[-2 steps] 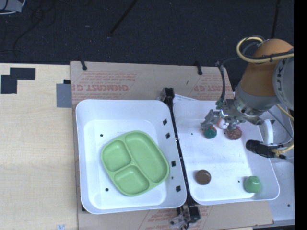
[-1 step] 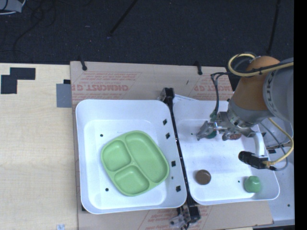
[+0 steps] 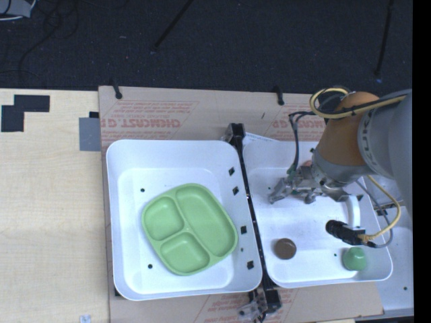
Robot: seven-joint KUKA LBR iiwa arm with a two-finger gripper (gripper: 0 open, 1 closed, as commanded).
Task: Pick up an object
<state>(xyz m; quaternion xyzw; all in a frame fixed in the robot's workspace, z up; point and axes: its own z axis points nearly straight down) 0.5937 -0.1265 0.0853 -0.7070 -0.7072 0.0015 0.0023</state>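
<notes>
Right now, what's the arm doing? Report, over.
Gripper in right bin, upper part, nothing visibly held. Brown disc and green ball lie apart from it. Green plate in left bin. Nothing in the way.

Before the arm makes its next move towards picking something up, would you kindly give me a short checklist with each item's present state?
1. Pickable things in reach: a brown round piece and a green piece lie in the right bin: ok.
2. Gripper over the right bin: ok.
3. Gripper lined up over a target: it hangs up-view of the brown round piece, apart from both pieces: not ok.
4. The two pieces lie apart from each other: ok.
5. Green divided plate lies flat in the left bin, away from the gripper: ok.
6. Gripper ready to close on a piece: cannot tell.
</notes>
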